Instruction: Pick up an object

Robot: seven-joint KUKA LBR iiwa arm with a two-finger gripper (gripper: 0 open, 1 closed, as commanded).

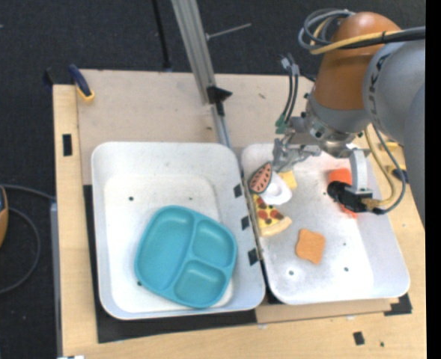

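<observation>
Two white bins are seen side by side on the desk (130, 103): the left bin (115, 163) carries a teal divided plate (186, 255), and the right bin (370, 268) carries the loose pieces. The pincer (289, 155) is held low over the upper left corner of the right bin, just above a small cluster close to the wall between the bins: a brown oval toy (261, 176), a white piece (277, 193), a small yellow block (288, 178) and a pizza slice (270, 219) below them. An orange square piece (310, 246) lies apart, nearer the middle of the bin, and an orange-red thing (341, 178) is partly hidden behind the arm's cabling. Nothing is seen gripped, and whether the pincer is wide or narrow cannot be told, since it is viewed from above against the clutter. The step in hand is judged to be the descent onto the cluster. It is done well if one piece is singled out, most likely the white piece or the brown oval toy, and straddled squarely before closing. The bin wall should be kept clear, since a near-wall finger could be blocked. The crowding is the risk: neighbours may be nudged, or two pieces pinched badly.
</observation>
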